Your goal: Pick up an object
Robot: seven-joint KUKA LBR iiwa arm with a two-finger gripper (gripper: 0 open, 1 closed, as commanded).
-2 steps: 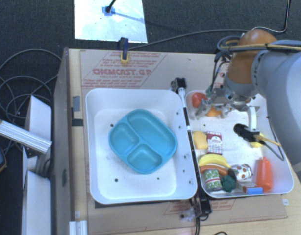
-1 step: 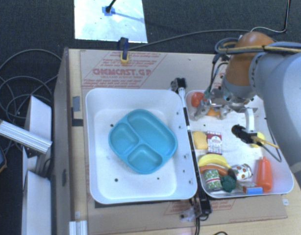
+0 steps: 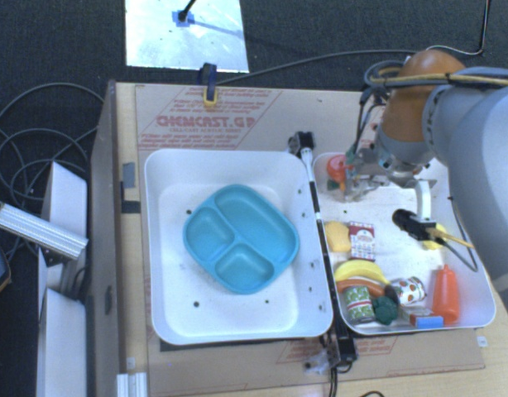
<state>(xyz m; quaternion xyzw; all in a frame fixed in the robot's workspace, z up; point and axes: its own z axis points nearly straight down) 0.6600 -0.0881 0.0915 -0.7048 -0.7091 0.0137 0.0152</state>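
My gripper hangs low over the far left corner of the right bin, below the grey arm and its orange band. A small red object lies just left of the gripper, close to the bin's far wall; whether they touch is unclear. Nearer the front of this bin lie a yellow piece, a red and white box, a banana, a can, a green item, a patterned ball, an orange bottle and a small blue piece.
The left bin holds a blue divided plate. A ridge separates the two bins. Bare white floor lies in the right bin's middle, between the gripper and the box.
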